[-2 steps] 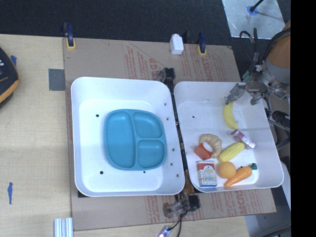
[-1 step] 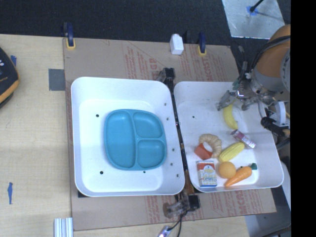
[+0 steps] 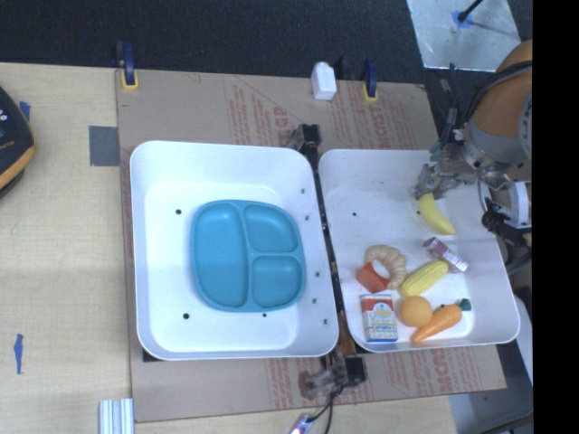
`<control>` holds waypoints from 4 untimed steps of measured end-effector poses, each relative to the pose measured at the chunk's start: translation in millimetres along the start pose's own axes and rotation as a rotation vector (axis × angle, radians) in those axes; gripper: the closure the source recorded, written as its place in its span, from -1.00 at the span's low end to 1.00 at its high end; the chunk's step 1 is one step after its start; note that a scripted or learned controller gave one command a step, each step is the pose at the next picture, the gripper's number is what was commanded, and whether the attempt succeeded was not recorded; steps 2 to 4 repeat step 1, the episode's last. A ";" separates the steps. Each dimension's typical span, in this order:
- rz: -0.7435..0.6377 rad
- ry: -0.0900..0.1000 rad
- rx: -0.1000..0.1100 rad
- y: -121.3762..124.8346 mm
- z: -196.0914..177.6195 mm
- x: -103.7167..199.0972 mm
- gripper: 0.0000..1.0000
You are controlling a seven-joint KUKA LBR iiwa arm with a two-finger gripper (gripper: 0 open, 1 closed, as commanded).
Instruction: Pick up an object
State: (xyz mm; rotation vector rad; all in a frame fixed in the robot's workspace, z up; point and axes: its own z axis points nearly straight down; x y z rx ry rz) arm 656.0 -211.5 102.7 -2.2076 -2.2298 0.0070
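One banana (image 3: 435, 214) lies near the far edge of the right bin (image 3: 362, 179), its upper end just under the gripper (image 3: 441, 181). Gripper fingers point down at it; whether they are parted or closed cannot be told. Arm (image 3: 499, 107) reaches in over the bin's far right corner, wrist bent down. Corn (image 3: 424, 278), carrot (image 3: 440, 322), orange (image 3: 415, 311) cluster toward the near edge. Left bin (image 3: 163, 170) carries a blue divided plate (image 3: 247, 254).

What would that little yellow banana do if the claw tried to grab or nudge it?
The banana looks like a smooth toy, so it is probably stiff and light. Its curved, tapering shape might let it pivot or slip away from the gripper just above it. It lies flat in the right bin, so tipping seems unlikely.
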 end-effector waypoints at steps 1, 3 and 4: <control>0.004 0.001 0.000 0.5 11.0 47.5 1.00; 0.004 0.001 0.000 0.5 11.0 47.5 1.00; 0.004 0.001 0.000 0.5 11.0 47.5 1.00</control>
